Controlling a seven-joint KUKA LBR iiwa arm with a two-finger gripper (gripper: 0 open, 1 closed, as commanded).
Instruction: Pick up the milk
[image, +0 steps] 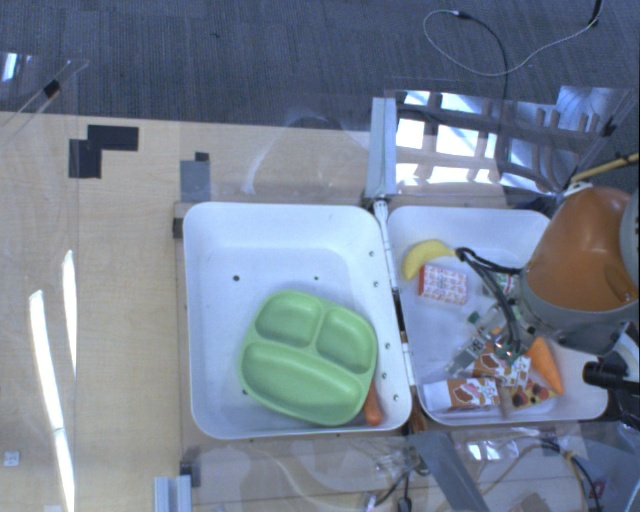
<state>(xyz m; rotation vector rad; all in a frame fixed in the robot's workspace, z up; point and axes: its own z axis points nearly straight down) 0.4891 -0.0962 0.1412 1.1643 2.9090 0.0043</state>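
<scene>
gripper (487, 345) hangs low inside the right bin (430, 232), just off the orange-banded wrist (585, 255) that crowds in from the right; whether it is open or closed cannot be told, since cables and metal parts blur together there. taking the yellow banana (422, 254) near the bin's back left as the landmark: the milk (443, 284), a small white and red carton, lies just in front of the banana and almost touching it, flat on the bin floor, apart from the gripper, which sits further forward and to the right of it. a black cable (480, 265) loops from the wrist across the space just right of the banana and the carton. well forward of the banana, along the bin's front wall, lies a flat orange and white packet (472, 393), and beside that a patterned box (516, 375) with a carrot (545, 365) at its right, partly under the arm. far left of the banana, in the left bin (215, 260), rests a green divided plate (310, 356), with a small orange piece (372, 408) tucked at its front right edge against the bin wall.
</scene>
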